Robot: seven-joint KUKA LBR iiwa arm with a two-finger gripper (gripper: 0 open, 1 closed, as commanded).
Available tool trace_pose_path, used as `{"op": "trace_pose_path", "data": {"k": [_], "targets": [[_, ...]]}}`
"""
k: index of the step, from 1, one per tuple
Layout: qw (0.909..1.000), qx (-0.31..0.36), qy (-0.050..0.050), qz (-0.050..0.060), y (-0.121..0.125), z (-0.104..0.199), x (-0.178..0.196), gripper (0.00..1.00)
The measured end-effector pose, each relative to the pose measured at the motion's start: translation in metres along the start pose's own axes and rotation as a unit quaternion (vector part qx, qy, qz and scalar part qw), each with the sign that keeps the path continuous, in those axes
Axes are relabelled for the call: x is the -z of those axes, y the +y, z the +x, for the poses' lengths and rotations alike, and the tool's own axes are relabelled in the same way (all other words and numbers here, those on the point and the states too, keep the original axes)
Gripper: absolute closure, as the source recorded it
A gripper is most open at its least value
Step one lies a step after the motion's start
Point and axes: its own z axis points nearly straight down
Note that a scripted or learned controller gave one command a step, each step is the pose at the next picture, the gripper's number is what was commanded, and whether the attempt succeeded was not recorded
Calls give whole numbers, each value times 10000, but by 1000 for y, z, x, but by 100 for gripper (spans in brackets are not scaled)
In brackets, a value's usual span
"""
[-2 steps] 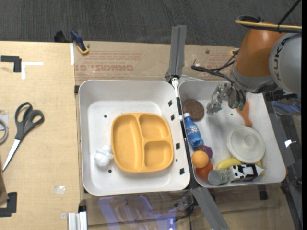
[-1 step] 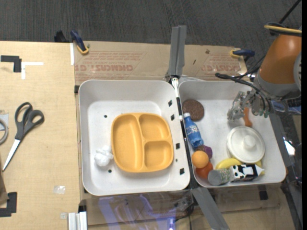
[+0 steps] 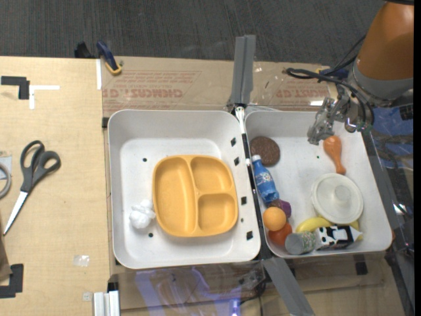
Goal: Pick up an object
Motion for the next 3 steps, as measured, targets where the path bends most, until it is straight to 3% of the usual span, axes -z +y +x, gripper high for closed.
{"op": "trace_pose_path", "data": {"k": [1,2,3], "targets": [[9712,-2383,13,18,-47,36,73,100],[9858,-1678,35,12,-2,65,-125,100],[9757,-2192,13,17,-90,48,41,100]]}}
